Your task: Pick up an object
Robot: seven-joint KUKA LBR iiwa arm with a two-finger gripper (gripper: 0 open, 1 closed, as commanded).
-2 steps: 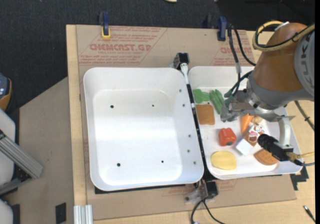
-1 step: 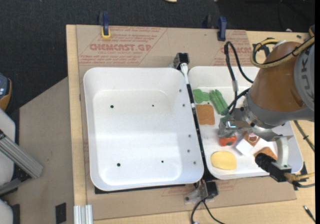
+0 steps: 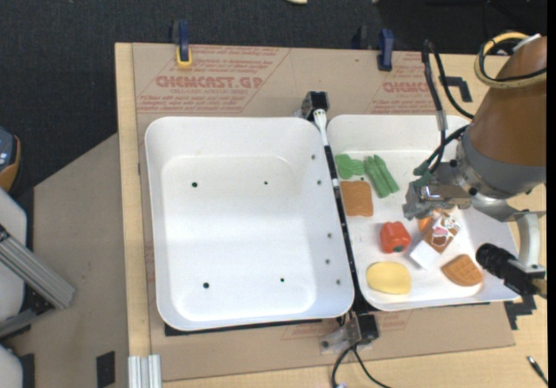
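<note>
Under the tool (image 3: 432, 208), a small object (image 3: 441, 234) lies, orientation unclear.

A robotics lab: clamped board (image 3: 261, 74) under two white bins (image 3: 174, 152), cables trailing

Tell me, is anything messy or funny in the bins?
Nothing looks spilled or broken. One oddity: every toy, like the red pepper and yellow piece, sits crowded in the right bin, beneath the gripper.

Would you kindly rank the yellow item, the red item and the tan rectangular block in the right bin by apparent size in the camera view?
1. Yellow item, largest.
2. Tan rectangular block, close behind; the ranking between these two is unsure.
3. Red item, smallest.
</note>
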